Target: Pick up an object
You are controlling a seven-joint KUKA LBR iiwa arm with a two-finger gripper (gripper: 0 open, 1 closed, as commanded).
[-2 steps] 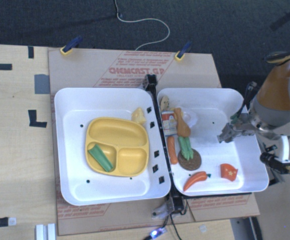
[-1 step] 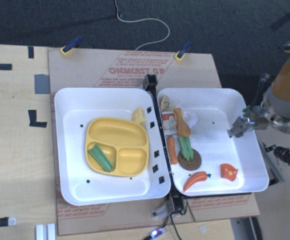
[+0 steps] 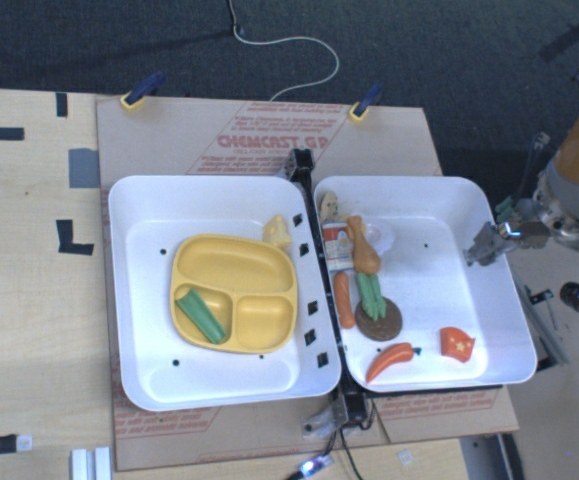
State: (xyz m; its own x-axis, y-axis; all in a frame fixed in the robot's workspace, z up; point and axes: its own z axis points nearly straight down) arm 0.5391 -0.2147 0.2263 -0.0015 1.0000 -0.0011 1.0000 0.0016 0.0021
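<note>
The right bin (image 3: pixel 439 268) holds several toy foods. A brown drumstick (image 3: pixel 362 248), an orange carrot (image 3: pixel 343 298), a green vegetable (image 3: pixel 370 293) and a brown round piece (image 3: pixel 380 321) cluster along its left side. A red chili (image 3: pixel 389 360) and a small red pepper (image 3: pixel 457 344) lie near its front edge. My gripper (image 3: pixel 485 244) hovers at the bin's right rim, well apart from all of them. The pepper, below and slightly left of it in the view, is the closest.
The left bin (image 3: pixel 139 268) carries a yellow divided plate (image 3: pixel 259 268) with a green vegetable (image 3: pixel 201 315) in one compartment. A pale yellow piece (image 3: pixel 277 231) sits by the plate's far right corner. A white packet (image 3: pixel 335 245) lies by the divider. A white cable (image 3: pixel 299 53) runs behind the bins.
</note>
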